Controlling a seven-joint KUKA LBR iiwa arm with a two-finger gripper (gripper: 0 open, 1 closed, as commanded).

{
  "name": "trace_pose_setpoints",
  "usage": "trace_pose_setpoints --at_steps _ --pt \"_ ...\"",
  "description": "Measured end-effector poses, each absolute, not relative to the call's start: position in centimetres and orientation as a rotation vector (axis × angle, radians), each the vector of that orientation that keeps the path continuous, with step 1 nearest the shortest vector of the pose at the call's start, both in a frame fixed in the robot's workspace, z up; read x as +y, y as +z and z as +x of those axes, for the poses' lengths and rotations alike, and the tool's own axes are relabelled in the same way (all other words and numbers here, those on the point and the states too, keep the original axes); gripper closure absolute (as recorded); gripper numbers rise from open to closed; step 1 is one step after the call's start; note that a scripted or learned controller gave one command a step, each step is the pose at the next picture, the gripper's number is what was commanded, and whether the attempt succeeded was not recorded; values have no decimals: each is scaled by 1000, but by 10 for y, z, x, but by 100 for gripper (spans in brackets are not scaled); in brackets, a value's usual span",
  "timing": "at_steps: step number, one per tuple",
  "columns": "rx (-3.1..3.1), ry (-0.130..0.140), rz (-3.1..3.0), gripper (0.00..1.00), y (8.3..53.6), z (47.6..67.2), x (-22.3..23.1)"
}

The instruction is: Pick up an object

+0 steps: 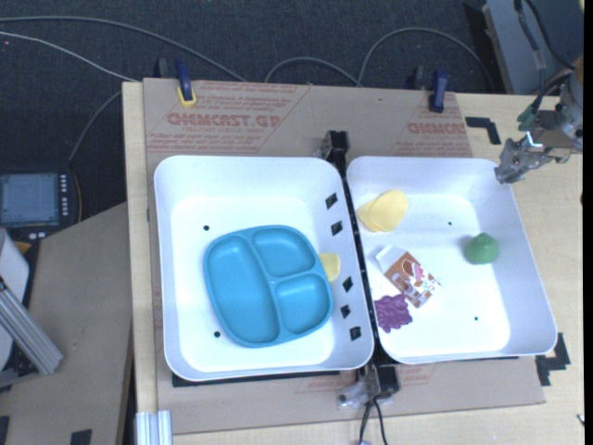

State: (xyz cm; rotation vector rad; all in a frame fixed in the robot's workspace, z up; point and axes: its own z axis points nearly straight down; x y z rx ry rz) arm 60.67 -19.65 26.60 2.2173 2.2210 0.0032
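- Since the gripper (512, 167) hangs over the upper right corner of the right bin (519, 286), outside its rim and with nothing between its fingers, I judge the pick to be at its very start: the approach is not yet made.
- Whether the claw is spread or pressed together I cannot tell; it is small and blurred at the edge of the view.
- No target is named, so any loose item will do. The nearest candidate is the green object (482, 248), lying by the right wall of the right bin, apart from the other things.
- The next move, as I see it, calls for swinging the claw inward over the bin, lining it up above the chosen item, then lowering it. The green object sits near the wall, so the fingers need room on that side.
- Count of things in the right bin: one green object, one yellow object (384, 210) near the upper left, one printed packet (410, 278) in the middle, one purple object (393, 312) just below the packet. Four in all.
- Count in the left bin (176, 276): one blue divided tray (267, 285), and one small yellow piece (330, 266) touching its right edge.
- Bins: two, side by side.
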Motion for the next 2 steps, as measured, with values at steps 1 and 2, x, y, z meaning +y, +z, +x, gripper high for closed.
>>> trace_pose_setpoints --at_steps 1,2 --pt "2227 3 2215 100 270 616 -148" --pt "2228 1 2217 100 273 617 -92"
